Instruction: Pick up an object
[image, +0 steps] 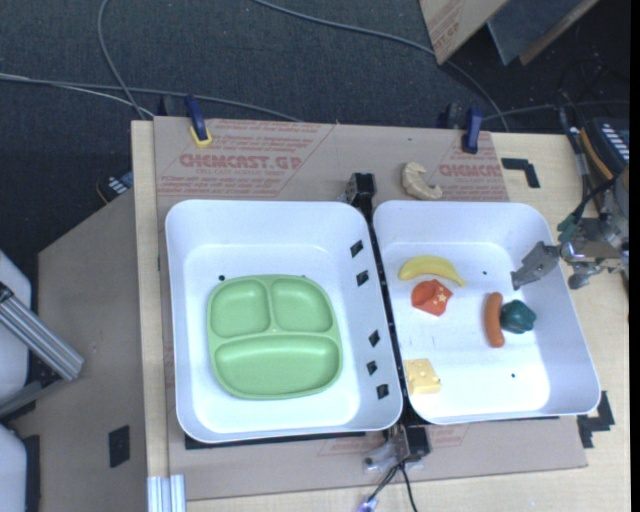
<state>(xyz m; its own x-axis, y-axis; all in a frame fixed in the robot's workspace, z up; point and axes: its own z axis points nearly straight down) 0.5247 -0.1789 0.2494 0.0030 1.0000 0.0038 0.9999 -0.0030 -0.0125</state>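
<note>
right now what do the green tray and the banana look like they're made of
The green tray looks like moulded plastic: one even pale green, rounded compartment ridges, a soft matte sheen. The banana also reads as plastic, probably a toy: flat uniform yellow with a smooth surface and no spots, though the view is too coarse to be sure.

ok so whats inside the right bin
A banana, a red strawberry-like piece, an orange sausage touching a dark green piece, and yellow cheese. Nothing looks covered.
</note>
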